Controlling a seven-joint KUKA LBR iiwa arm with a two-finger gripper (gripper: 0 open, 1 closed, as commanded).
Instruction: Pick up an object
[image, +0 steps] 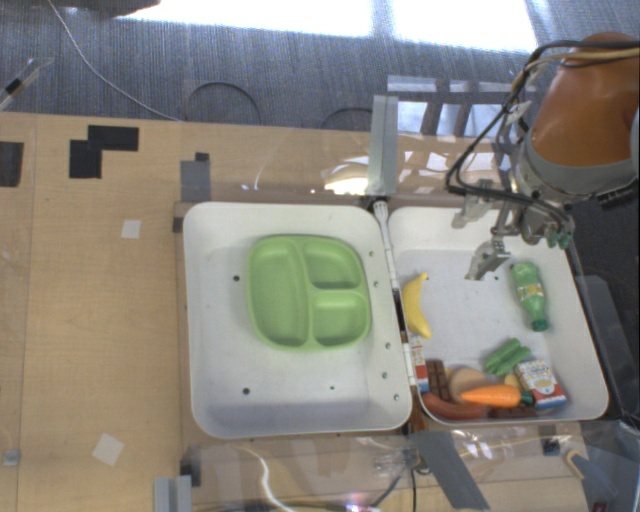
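The jaws (487, 262) hang over the upper part of the right bin (455, 225), and nothing can be seen between them; whether they stand apart or closed I cannot tell from this slanted view (they read as one small grey shape). Below them is bare bin floor. Nearest things are a green bottle (529, 293) just to their right and a banana (415, 305) lower left, against the wall shared with the left bin (215, 400). Further down, a carrot (490, 396), a small carton (540, 384) and green pods (507, 356) crowd the bottom edge. The left bin carries a green divided plate (305, 292).

I judge this to be the approach step, with nothing picked yet. The next move calls for choosing a target, likely bottle or banana, shifting sideways above it, then descending.
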